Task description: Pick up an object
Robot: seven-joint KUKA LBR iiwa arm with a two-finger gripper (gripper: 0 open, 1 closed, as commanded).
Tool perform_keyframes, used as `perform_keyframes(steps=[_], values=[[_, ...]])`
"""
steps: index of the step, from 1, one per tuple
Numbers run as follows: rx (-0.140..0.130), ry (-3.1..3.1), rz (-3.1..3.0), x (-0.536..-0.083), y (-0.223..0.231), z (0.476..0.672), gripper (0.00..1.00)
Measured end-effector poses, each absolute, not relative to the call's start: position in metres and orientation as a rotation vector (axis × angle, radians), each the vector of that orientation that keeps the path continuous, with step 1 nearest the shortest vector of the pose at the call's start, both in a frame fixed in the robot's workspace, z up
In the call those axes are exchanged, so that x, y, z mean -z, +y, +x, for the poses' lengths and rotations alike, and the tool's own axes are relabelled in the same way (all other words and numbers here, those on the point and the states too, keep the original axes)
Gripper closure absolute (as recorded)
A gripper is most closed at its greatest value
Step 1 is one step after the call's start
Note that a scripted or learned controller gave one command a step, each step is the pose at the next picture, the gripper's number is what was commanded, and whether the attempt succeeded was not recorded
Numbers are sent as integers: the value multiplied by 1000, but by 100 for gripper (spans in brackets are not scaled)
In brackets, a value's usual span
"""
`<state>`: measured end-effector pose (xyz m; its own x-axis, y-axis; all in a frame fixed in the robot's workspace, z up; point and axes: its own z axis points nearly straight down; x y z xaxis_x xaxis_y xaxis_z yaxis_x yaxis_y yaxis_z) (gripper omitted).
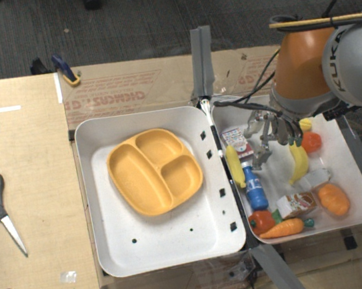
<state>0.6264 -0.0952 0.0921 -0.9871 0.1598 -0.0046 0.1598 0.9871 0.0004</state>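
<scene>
Hovering over the right bin (351, 148), the end effector (271, 139) sits above the banana (298, 160) and blue bottle (254, 190) — can't tell its grip state — with the carrot (281, 229) and orange (334, 199) near the front wall, yellow plate (154, 170) in the left bin (96, 207).

The scene was viewed by one fixed camera set above the bench (27, 197), looking down at a slant. Both white bins, the left bin (96, 207) and the right bin (354, 175), were framed from a moderate height, with dark floor (147, 11) seen along the top edge.
</scene>
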Motion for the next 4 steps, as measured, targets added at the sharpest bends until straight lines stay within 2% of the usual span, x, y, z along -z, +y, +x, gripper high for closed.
perform_keyframes(steps=[1, 2, 3, 4], values=[[0, 3132, 246, -91, -137, 552, 0], [0, 3113, 383, -93, -121, 627, 0], [0, 3113, 423, -91, -100, 557, 0], [-1, 3099, 524, -90, -111, 530, 0]])
